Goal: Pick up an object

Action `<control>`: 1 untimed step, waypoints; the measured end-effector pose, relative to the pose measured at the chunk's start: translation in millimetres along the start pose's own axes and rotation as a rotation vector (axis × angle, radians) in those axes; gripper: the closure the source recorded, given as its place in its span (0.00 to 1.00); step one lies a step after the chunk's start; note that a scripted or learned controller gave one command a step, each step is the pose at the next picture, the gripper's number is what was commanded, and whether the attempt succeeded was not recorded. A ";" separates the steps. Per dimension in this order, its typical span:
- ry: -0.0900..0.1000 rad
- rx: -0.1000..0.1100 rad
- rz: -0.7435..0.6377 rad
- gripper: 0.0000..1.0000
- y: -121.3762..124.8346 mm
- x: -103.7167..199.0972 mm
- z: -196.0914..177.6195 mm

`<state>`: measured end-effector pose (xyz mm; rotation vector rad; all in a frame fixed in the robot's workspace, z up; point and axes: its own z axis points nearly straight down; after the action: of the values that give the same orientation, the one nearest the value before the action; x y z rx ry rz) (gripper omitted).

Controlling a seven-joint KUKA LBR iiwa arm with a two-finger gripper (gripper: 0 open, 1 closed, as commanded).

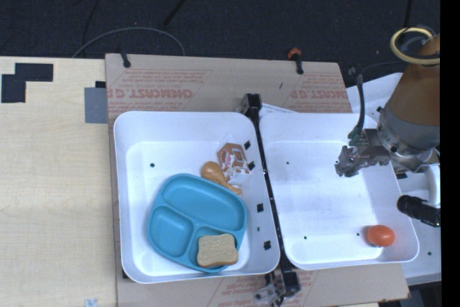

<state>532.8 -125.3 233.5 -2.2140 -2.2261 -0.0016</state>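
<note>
Left bin [136, 154]: one plate [190, 216], one toast [217, 250], two snacks [228, 165]. Right bin [316, 226]: one ball [379, 235]. Hand [347, 163]: grip unclear.

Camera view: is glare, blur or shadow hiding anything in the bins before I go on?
Camera view: lighting is even on both white bins, no harsh glare; the blue tray, the bread slice and the orange ball read clearly; the tool is dark and slightly soft, its shape hard to resolve; the small items beside the tray are too blurred to identify.

One fixed camera looks down at a slant on both white bins [327, 255] from above.
</note>
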 end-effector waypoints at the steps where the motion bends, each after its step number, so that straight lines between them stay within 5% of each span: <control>1: 0.000 0.001 0.000 1.00 14.5 50.2 -8.4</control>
<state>547.1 -75.0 242.0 -2.2132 -2.2257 -0.0004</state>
